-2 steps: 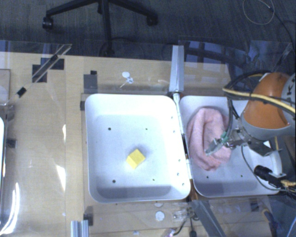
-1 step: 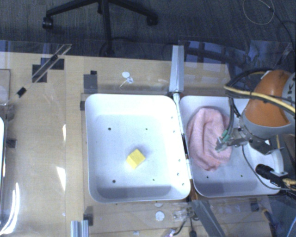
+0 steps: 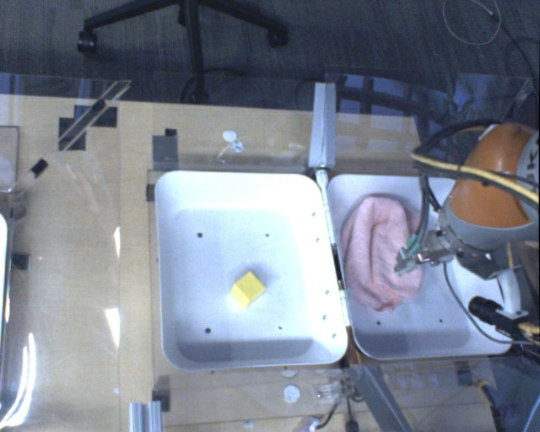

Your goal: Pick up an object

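We look down on a pale wooden bench (image 3: 76, 253) carrying 2 shallow white plastic bins side by side. The left bin (image 3: 194, 202) holds a small yellow foam cube (image 3: 248, 289), lying a little below and right of the bin's middle, well apart from every wall. The right bin (image 3: 439, 329) holds a crumpled pink cloth (image 3: 375, 249), bunched against its left wall and running from near the top edge down past the middle.

The grey arm with its orange band (image 3: 494, 181) reaches in from the right over the right bin. Its 2-finger gripper (image 3: 408, 257) sits at the cloth's right edge, touching or just above the fabric; we cannot tell whether it is parted or closed, nor whether any cloth is caught in it. Dark cables (image 3: 456, 148) loop from the arm above the bin.

A grey metal post (image 3: 321, 126) stands at the far side where the 2 bins meet. Black tape marks (image 3: 84, 122) lie on the bench toward the upper left, and a clear plastic sheet there gives off pale reflections. Beyond the bench, dark carpet (image 3: 363, 34) covers the floor, and the black star base of an office chair (image 3: 186, 21) rests on it.
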Robot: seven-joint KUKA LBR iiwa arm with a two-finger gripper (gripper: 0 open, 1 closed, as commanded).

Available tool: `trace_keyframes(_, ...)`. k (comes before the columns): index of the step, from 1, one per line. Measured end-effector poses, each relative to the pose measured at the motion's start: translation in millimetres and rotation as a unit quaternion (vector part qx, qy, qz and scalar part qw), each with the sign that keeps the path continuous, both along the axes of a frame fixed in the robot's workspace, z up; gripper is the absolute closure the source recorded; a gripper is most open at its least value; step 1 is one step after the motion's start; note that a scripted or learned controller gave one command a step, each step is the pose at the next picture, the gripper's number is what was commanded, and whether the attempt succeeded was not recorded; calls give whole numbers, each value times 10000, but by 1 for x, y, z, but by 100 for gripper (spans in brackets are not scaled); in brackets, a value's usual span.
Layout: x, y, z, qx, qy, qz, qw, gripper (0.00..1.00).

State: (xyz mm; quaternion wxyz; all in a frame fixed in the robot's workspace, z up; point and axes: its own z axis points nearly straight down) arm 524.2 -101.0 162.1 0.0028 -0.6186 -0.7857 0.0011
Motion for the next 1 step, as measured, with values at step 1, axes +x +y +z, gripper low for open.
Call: trace_keyframes(1,-21,30,71,-13,-17,-1332,9911,100)
